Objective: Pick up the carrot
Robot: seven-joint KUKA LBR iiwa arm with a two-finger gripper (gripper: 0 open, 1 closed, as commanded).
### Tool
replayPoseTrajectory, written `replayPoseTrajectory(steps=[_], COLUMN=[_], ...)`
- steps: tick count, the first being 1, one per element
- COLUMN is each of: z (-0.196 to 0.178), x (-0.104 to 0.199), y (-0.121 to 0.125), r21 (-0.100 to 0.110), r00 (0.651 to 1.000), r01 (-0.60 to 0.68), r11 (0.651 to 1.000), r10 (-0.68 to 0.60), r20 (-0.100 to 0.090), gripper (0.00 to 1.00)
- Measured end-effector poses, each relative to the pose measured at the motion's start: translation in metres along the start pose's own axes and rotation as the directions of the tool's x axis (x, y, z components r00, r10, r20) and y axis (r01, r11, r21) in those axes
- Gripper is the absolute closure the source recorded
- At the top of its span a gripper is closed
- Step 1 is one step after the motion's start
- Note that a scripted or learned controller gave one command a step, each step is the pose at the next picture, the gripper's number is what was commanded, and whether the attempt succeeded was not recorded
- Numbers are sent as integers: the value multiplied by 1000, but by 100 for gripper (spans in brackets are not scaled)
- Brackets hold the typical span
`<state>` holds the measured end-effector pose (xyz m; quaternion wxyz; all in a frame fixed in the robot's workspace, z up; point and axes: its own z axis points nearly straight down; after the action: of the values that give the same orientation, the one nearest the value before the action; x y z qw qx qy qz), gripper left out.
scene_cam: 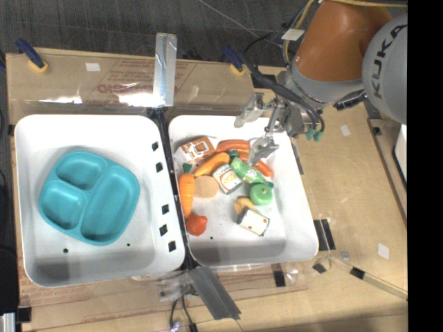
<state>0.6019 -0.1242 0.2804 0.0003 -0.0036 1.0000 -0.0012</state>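
Plainly, white letters reading KUKA run down my grey arm casing at the right edge, beside my orange band. The labels on the small food packets in the right white bin are too small to read. My wrist leans in over that bin's far right corner, and my two-finger gripper hangs above the toy pile; how wide it stands I cannot tell. The long orange plastic carrot lies along the bin's left wall, well apart from me

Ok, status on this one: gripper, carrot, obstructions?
Gripper over right bin's far side. Carrot at left wall, untouched. Tomato beside its tip.
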Motion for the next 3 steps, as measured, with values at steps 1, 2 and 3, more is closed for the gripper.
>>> replayPoseTrajectory(steps=[1,2,3], z=[184,172,-11], x=[57,53,91], y=[24,26,12], r21=[-1,0,4], r00=[1000,1000,992], r01=[-24,-15,122], r11=[1000,1000,993], r10=[24,15,-122], r20=[10,20,14], gripper=[0,100,100])
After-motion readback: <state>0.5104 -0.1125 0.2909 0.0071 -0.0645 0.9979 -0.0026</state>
